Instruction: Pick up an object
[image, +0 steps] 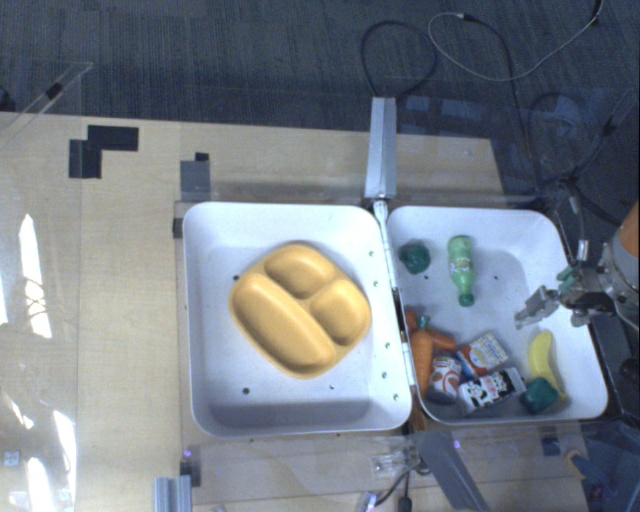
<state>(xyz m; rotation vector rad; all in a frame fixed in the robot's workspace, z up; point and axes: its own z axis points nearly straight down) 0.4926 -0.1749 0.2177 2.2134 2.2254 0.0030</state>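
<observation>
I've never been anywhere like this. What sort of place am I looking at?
Probably a robotics lab set up for grasping tests. A robot gripper reaches over the right bin, which holds toy items like a banana and a green bottle. Loose cables trail across the floor behind the bench.

A pale wooden table (120, 300) carries two shallow white bins side by side, touching along the middle; left bin (205, 300); right bin (500, 225); black markers (100, 148) sit near its far-left corner.
</observation>
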